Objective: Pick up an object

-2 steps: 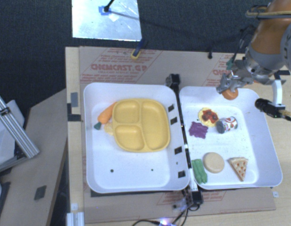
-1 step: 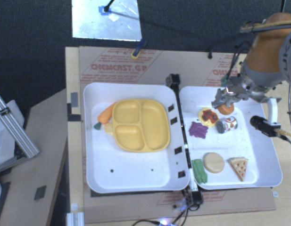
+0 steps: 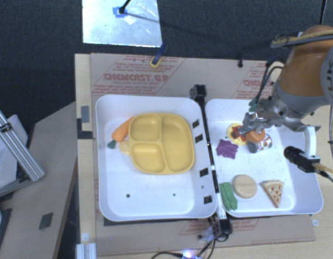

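My gripper (image 3: 253, 127) hangs over the upper part of the right bin (image 3: 301, 198), reaching in from the right. Directly under it lies a small orange and red object (image 3: 257, 137), touching or nearly touching the gripper's tip. A yellow and red toy (image 3: 234, 133) sits just to its left, partly hidden by the gripper. A purple grape-like piece (image 3: 226, 149) lies lower left of that. Toward the bin's front are a round beige biscuit (image 3: 244, 186), a pizza slice (image 3: 273, 191) and a green vegetable (image 3: 228, 195).
The left bin (image 3: 109, 161) holds a yellow divided plate (image 3: 158, 143) with an orange carrot (image 3: 121, 129) at its left edge. A black divider (image 3: 208, 144) runs between the bins. A black cylinder (image 3: 297, 159) on the arm juts over the right bin's right side.
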`<state>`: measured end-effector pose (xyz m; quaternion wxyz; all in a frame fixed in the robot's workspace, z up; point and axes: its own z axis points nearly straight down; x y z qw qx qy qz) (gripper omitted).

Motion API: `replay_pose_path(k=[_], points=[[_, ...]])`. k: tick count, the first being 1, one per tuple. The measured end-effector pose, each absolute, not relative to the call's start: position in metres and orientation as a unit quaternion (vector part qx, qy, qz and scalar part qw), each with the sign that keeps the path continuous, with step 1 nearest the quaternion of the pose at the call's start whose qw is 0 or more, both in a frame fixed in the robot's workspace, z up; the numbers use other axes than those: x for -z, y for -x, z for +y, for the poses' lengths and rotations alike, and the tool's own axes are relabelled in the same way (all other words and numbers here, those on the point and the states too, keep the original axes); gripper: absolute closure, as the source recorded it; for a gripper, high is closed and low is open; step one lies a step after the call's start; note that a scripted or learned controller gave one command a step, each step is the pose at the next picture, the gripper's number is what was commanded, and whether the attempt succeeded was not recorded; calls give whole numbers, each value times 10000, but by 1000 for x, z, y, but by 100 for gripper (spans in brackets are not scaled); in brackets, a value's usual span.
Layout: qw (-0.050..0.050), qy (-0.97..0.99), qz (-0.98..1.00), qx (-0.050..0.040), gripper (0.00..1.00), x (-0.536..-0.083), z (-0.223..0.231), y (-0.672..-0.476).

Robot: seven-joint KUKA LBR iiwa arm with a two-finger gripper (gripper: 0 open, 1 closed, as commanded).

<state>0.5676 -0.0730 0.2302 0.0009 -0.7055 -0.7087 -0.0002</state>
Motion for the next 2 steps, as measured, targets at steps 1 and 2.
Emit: replay_pose_path(k=[1,2], points=[[13,7051,-7091,-2,100,-235,-46,-519],[4,7068,-7074,1,100,-222,-41,-505]])
